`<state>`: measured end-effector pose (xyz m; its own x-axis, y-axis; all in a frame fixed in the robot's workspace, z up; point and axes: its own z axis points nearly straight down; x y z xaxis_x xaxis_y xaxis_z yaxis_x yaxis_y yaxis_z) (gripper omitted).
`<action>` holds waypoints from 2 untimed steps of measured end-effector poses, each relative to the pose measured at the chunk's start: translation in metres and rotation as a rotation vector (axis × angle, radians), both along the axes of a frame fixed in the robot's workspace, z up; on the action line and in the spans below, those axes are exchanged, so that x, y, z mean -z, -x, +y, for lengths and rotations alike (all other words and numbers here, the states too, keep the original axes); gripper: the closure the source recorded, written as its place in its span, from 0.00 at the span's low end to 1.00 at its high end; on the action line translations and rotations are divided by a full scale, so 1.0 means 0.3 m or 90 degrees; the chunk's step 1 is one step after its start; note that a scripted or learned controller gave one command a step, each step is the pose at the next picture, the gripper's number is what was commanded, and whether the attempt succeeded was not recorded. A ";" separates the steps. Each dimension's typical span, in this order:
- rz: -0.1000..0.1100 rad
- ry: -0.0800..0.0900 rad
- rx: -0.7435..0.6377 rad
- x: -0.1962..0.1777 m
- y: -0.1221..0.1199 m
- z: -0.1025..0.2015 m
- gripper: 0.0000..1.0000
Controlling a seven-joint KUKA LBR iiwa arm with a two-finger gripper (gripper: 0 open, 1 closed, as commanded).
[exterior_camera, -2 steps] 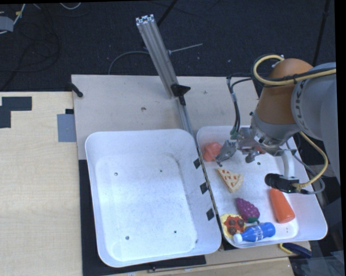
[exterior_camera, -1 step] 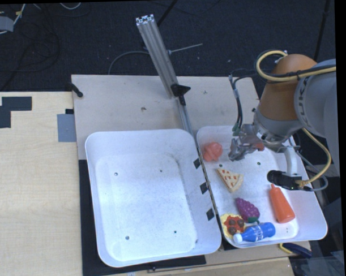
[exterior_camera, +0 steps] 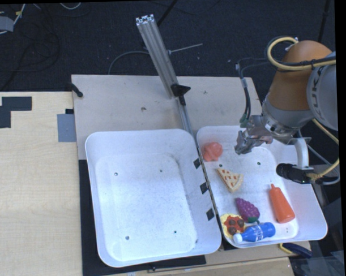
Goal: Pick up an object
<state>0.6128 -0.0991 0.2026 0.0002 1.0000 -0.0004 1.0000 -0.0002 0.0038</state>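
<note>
You'll find the gripper [exterior_camera: 243, 147] over the right bin [exterior_camera: 312, 229] — fingers' state unclear; orange bottle [exterior_camera: 281, 204] lies lengthwise, cap toward the far rim — untouched.

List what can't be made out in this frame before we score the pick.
- Claw, camera view: too small and dark to tell whether it grips anything.
- Yellow-and-red toy, camera view: partly covered by the grapes and the blue bottle; its kind is unclear.
- Blue bottle label: too small to read.
- Pink toy, near the right bin's far-left corner: blurred, shape unclear.
</note>
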 end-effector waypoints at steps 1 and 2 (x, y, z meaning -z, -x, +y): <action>0.000 0.000 0.000 -0.175 -0.003 -0.001 1.00; 0.003 -0.001 -0.003 -0.158 0.042 0.201 1.00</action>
